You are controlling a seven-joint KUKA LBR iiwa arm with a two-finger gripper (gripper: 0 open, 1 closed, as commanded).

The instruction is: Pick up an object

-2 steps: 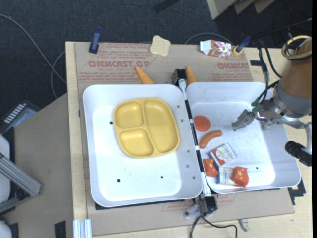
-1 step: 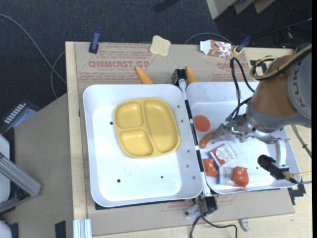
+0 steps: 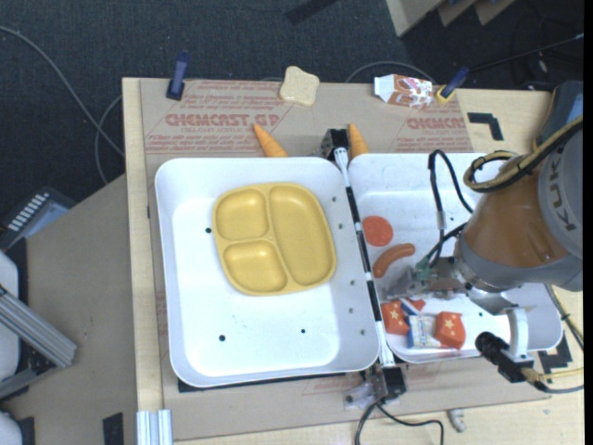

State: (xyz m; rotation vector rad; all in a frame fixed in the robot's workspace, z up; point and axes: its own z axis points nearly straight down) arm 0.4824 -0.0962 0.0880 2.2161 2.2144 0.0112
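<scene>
From here I can't tell whether my gripper (image 3: 419, 281) has closed on anything, low in the right bin (image 3: 408, 179) beside the sausage (image 3: 393, 257) at its ten o'clock, so it may nudge that away and lift empty.

arm (image 3: 519, 230) cut off at right edge, covering right bin (image 3: 408, 179) floor

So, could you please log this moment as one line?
arm: over right bin | hand: low beside sausage | yellow tray: left bin
</scene>
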